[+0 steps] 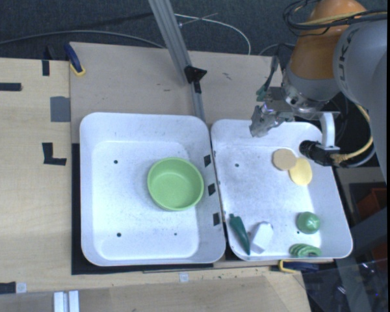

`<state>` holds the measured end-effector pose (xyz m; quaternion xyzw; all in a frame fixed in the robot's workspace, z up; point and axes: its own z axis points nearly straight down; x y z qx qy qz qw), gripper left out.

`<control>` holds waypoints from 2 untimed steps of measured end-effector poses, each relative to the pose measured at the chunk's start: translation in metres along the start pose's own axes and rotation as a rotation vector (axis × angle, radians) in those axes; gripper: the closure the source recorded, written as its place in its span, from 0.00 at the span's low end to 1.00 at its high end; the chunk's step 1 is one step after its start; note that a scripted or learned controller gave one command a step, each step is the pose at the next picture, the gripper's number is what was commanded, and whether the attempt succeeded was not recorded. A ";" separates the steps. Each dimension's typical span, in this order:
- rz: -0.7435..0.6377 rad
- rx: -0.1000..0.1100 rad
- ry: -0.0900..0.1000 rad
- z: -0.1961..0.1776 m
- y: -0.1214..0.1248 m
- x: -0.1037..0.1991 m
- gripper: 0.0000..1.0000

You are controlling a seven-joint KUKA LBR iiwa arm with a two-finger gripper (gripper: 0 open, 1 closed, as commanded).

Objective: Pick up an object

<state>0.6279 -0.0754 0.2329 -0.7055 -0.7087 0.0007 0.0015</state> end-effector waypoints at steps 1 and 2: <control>-0.002 0.000 0.001 -0.007 -0.026 0.053 1.00; -0.001 0.001 0.000 0.001 -0.045 0.098 1.00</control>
